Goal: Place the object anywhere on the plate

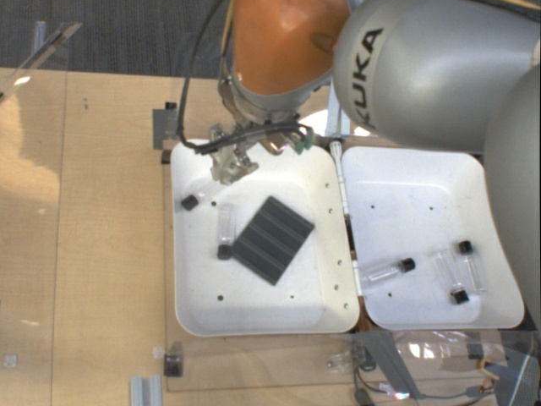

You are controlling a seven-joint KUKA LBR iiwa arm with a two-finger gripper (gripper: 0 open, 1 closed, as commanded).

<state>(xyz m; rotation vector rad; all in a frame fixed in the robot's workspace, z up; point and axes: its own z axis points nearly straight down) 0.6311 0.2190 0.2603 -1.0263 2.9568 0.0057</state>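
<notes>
Left bin — shallow white plastic tray on the wooden bench. Near its left wall lies a small black cap-like piece, on its own. Just right of that, a clear plastic vial with a black cap lies flat on the bin floor, cap end toward the camera, its side close against the left corner of the plate. The plate is a dark grey, ribbed, square slab, turned diamond-wise near the middle of the bin.

The gripper hangs over the back part of the left bin, under the orange wrist band of the grey arm. It is metallic, seen from above and partly blurred; I cannot tell how far it is parted, and nothing is visible in its grasp. The vial lies nearer the camera than the gripper, almost directly in front of it and apart from it — no contact. The vial is not on the plate.

Right bin — same white tray, touching the left one along the shared edge. It holds a second clear vial with a black cap lying slantwise, and further right two more capped clear vials side by side.
</notes>
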